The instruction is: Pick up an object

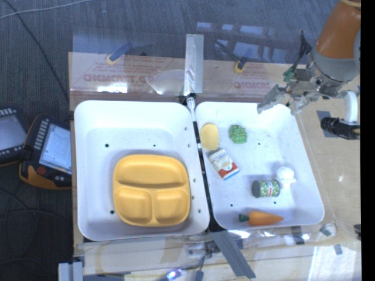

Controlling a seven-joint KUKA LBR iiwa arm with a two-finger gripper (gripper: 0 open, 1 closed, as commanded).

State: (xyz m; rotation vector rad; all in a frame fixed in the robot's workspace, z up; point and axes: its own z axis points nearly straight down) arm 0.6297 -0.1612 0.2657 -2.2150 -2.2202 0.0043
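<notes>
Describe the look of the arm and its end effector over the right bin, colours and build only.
The arm is rounded, with a broad orange band above a pale grey wrist section. Below it the end effector is a cluttered grey metal assembly with thin dark cables and a small green part on its side, ending in slim grey fingers. No printed markings are legible.
</notes>
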